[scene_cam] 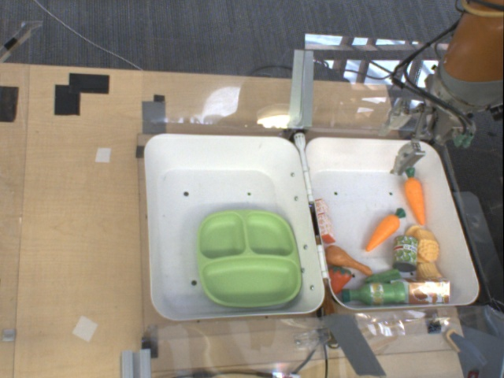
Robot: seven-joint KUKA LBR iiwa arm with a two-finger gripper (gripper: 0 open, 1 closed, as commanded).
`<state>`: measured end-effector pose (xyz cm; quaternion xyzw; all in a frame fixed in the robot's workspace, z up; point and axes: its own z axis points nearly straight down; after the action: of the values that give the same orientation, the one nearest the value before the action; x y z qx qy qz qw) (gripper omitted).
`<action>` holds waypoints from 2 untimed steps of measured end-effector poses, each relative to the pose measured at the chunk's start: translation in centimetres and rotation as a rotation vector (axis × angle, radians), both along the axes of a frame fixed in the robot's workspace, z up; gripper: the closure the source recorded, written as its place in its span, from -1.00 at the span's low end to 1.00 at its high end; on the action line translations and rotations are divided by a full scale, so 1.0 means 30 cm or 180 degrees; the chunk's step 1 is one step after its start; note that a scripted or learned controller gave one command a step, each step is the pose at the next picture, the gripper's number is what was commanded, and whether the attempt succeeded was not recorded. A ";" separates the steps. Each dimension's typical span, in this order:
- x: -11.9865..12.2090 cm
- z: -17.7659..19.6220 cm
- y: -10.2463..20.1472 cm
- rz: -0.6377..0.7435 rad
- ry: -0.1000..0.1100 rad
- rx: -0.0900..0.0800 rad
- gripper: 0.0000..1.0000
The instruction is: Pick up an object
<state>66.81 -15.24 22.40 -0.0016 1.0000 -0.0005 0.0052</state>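
Note:
The right bin holds two toy carrots: one upright near the right wall and one tilted in the middle. Below them lie a small green can, a yellow corn piece, a green bottle on its side, a brown drumstick and a red piece. My gripper hangs over the bin's far right corner, just above the upright carrot's green top. Nothing is seen between its fingers.
The left bin holds a green divided plate. A red-and-white packet lies along the wall between the bins. Cables and a metal frame stand behind the right bin.

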 end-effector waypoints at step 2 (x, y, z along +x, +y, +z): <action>-0.232 -0.451 -0.179 0.0057 -0.0008 -0.0006 -1.00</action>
<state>59.84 -20.61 8.88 -0.0105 0.9999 -0.0015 0.0064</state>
